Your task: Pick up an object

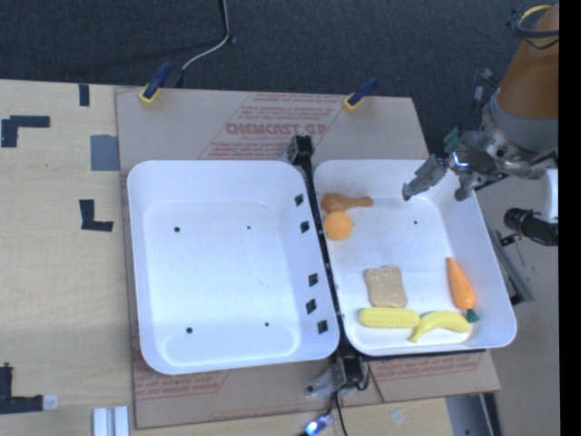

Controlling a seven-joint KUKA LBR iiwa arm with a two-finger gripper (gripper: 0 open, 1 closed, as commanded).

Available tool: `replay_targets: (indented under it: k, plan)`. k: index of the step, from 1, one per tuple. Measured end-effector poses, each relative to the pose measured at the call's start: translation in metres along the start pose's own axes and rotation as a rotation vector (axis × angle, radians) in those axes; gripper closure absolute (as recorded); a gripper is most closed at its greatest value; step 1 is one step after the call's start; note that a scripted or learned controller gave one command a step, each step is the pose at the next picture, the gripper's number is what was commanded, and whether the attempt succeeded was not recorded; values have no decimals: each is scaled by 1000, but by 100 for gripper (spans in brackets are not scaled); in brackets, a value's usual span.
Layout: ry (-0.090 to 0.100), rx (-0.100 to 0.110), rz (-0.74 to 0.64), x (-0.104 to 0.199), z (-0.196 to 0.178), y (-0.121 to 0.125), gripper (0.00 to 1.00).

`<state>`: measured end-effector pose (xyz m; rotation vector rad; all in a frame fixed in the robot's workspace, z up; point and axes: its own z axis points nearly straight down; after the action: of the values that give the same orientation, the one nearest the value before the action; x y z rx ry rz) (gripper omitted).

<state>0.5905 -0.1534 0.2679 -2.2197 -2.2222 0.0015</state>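
My gripper (pixel 441 183) hangs over the far right corner of the right bin (pixel 427 234), its two fingers spread apart with nothing between them. Below it in that bin lie an orange ball (pixel 338 227) and a tan drumstick-shaped piece (pixel 343 203) near the left wall. A slice of bread (pixel 386 286) rests in the middle. A corn cob (pixel 388 317) and a banana (pixel 440 324) lie along the near wall, and a carrot (pixel 460 283) lies by the right wall. The gripper is apart from all of them.
The left bin (pixel 218 262) sits beside the right one, joined by a black clip strip (pixel 313 243). Both rest on a cardboard sheet (pixel 263 125) held by yellow and blue clamps (pixel 154 82). A black cable (pixel 213 44) runs at the back.
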Motion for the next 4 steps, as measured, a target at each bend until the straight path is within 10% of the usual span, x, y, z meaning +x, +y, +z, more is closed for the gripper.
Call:
replay_targets:
  k: [1, 2, 4]
  plan:
    - [3, 7, 4, 20, 19, -89, 0]
    - [5, 14, -1, 59, 136, -110, 0]
    - [2, -15, -9, 153, -17, 7, 0]
